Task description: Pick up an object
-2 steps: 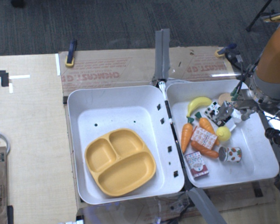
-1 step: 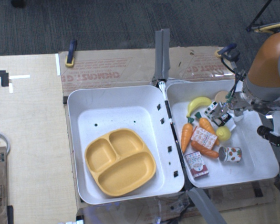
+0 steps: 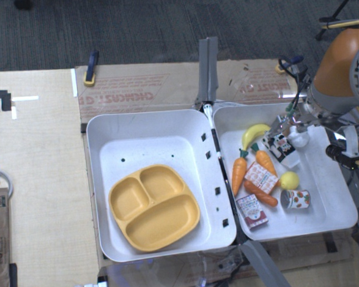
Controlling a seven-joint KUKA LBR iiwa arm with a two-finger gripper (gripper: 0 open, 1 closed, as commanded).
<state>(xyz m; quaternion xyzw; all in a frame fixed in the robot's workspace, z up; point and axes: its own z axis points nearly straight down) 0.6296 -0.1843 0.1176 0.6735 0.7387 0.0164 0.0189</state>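
Desk (image 3: 35, 180): pale wood at left, brown cardboard strip behind the bins; dark carpet floor beyond
Left bin (image 3: 106, 237): white, shallow; yellow divided plate (image 3: 154, 206) lying flat inside
Right bin (image 3: 331, 215): white; clutter of toy food grouped left of centre
Objects: banana (image 3: 254, 133) at top; two carrots (image 3: 238, 174) below it; small boxes (image 3: 260, 178) among them; lemon (image 3: 289, 180) and printed cup (image 3: 295, 200) to the right; all resting on bin floor
Gripper (image 3: 287, 137): low over upper part of right bin, beside the banana, at a black-and-white item (image 3: 282, 145); fingers too cluttered to read, cannot tell if wide or closed
Progress: judged early; nothing visibly lifted; grasp and lift left to do
Arm (image 3: 340, 73): grey with orange band, entering from right
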